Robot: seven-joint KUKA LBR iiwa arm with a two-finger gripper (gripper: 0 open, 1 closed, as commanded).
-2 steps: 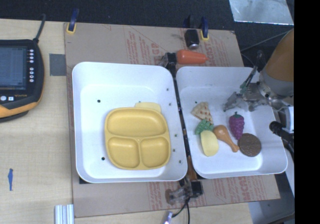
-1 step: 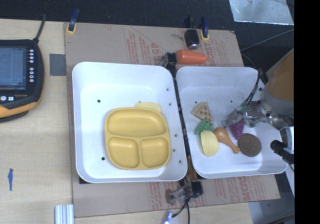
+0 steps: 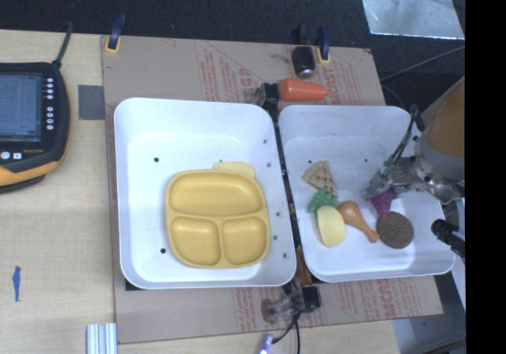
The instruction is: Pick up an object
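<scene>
The right white bin (image 3: 356, 127) holds several toy foods: a tan waffle wedge (image 3: 320, 176), a green piece (image 3: 320, 201), a pale yellow piece (image 3: 330, 227), a tan drumstick (image 3: 359, 220), a purple piece (image 3: 383, 202) and a brown round patty (image 3: 394, 229). My gripper (image 3: 386, 181) reaches in from the right and hangs low over the bin, its tips just above the purple piece. Nothing shows between the fingers.
The left white bin (image 3: 142, 131) holds a yellow divided tray (image 3: 217, 216) with a pale yellow block (image 3: 234, 168) behind it. An orange carrot toy (image 3: 301, 91) lies outside the bins at the back. A teach pendant (image 3: 28, 123) sits at the far left.
</scene>
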